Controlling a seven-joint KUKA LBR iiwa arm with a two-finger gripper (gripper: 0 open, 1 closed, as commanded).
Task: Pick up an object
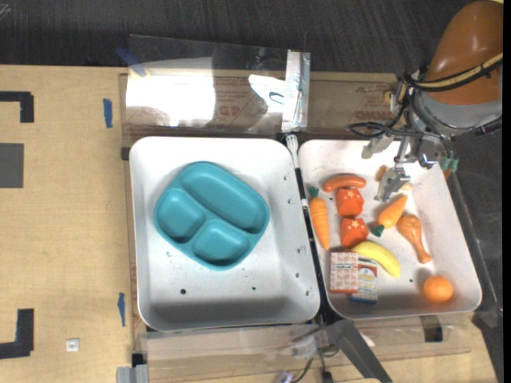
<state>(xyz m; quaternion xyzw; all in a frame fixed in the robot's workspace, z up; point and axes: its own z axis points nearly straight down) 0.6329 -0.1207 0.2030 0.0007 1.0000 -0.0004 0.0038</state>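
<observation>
I reached in from the right, my gripper (393,183) hanging over the right bin (463,250) near its far edge; whether its fingers were spread I couldn't tell. To the left, a smooth teal divided plate (211,212) lay in the left bin (152,286). Below me sat glossy plastic foods: a carrot (319,222), a sausage (343,183), a banana (378,256), a drumstick (415,234), a round orange (437,289).

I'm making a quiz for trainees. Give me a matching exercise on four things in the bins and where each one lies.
Things:
1. teal plate
2. orange
3. banana
4. sausage

Places:
A. near right corner of the right bin
B. left bin
C. far part of the right bin, beside the gripper
D. right bin, just right of the small carton

Pairs: 1-B, 2-A, 3-D, 4-C
</observation>
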